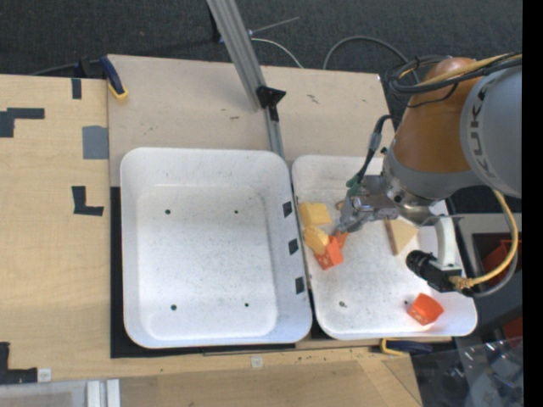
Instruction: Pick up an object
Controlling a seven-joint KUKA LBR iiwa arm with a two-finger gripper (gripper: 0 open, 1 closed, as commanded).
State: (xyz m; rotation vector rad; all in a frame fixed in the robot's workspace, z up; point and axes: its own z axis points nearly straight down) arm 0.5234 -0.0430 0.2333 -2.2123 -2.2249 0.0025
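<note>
My gripper (346, 225) reaches down into the right bin (365, 312) from the right, its tip just over a small orange-red piece (332, 252) near the bin's left side. Two yellow pieces lie beside it: one pale yellow block (315, 214) above, one darker yellow lump (316, 239) touching the orange-red piece. A tan wedge (401, 236) lies to the right, partly under the arm. An orange block (424, 309) sits in the bin's lower right corner. The arm's body hides the fingertips' gap.
The left bin (204, 244) stands alongside, joined by black clips (293, 246) at the shared wall. A slanted metal rail (242, 45) rises behind the bins. Cables (475, 270) hang by the arm at right.
</note>
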